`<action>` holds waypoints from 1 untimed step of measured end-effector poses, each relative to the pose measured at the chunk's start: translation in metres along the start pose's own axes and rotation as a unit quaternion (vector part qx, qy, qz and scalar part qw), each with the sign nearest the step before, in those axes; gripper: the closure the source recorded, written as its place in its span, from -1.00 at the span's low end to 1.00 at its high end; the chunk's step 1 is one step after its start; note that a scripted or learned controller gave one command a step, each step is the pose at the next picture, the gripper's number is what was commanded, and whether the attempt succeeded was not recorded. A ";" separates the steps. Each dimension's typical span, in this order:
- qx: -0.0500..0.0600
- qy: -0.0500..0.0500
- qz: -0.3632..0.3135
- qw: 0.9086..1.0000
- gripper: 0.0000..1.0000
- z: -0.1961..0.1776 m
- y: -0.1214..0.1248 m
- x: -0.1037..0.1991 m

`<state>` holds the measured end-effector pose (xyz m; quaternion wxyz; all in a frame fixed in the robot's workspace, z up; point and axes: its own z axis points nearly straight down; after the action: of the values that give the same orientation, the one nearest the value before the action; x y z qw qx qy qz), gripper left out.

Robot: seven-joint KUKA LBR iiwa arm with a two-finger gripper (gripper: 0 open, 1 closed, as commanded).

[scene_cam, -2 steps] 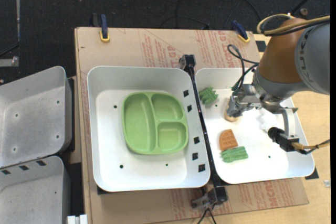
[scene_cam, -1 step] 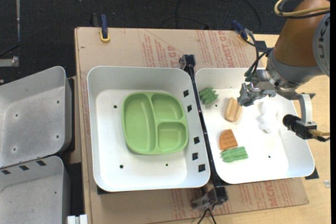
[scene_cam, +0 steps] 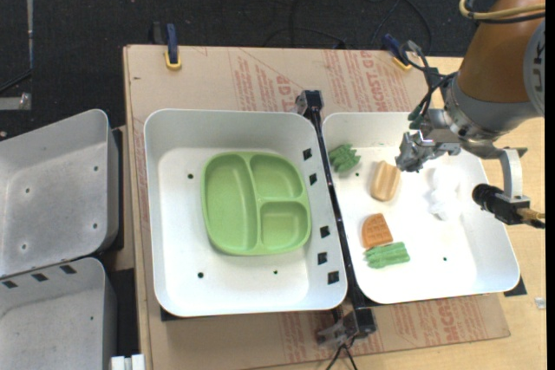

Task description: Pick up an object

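The gripper is hanging over the right bin, just beside a tan bread roll; I cannot tell its state. An orange cracker and two green pieces are lying nearby. A green divided plate is sitting in the left bin.
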<state>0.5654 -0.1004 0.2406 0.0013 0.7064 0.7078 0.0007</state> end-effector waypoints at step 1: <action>0.000 0.001 -0.003 1.000 1.00 -0.007 0.006 0.051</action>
<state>0.5714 -0.0495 0.2473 0.0002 0.7043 0.7099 0.0010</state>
